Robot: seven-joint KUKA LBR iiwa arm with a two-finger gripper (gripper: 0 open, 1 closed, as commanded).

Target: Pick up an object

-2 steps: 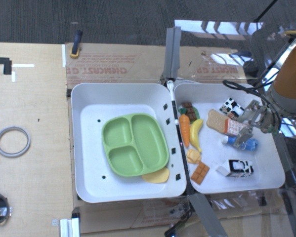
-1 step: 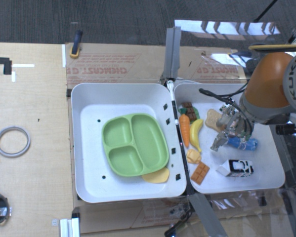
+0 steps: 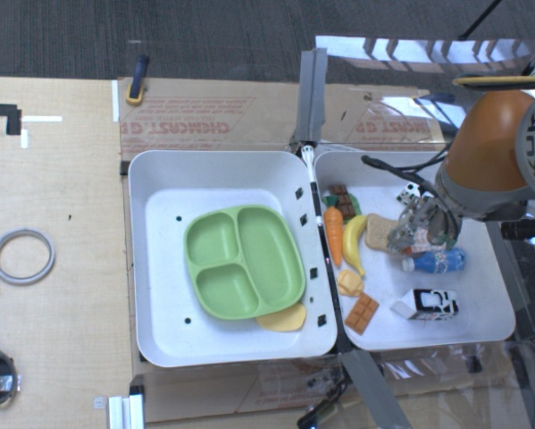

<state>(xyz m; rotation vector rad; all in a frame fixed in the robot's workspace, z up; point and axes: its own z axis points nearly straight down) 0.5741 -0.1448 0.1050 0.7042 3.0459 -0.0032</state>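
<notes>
Tool (image 3: 416, 231) over right bin (image 3: 490, 324), grip state unclear, blue bottle (image 3: 435, 261) just below it

Left bin (image 3: 151, 239): green divided plate (image 3: 245, 262) near centre; yellow piece (image 3: 283, 319) tucked at its lower right edge. Right bin (image 3: 481, 315): carrot (image 3: 334, 235) and banana (image 3: 354, 244) side by side by the left wall; two orange-brown blocks (image 3: 356, 300) below them; small black-and-white carton (image 3: 435, 303) lower right; end effector (image 3: 419, 231) low over a blue-capped bottle (image 3: 435, 261); finger state unclear. Tape roll (image 3: 20, 256) on the surface, far left.
</notes>
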